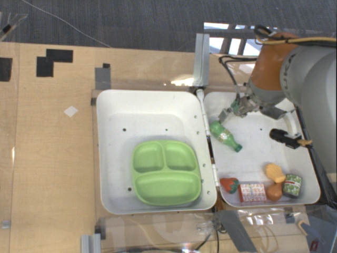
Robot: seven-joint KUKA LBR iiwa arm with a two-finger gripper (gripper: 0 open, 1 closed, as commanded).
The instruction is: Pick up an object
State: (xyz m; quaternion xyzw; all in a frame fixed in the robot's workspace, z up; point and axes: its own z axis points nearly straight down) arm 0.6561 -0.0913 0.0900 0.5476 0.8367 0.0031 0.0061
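Two white bins stand side by side on the counter (47,141): the left bin (131,112) holds one green divided plate (167,172), the right bin (260,133) a green bottle (225,136) lying on its side, with a red fruit (228,184), a small box (252,192) and a green package (293,186) along its near edge. The hand (236,109) is just beside the bottle; clenched or released, I cannot tell.
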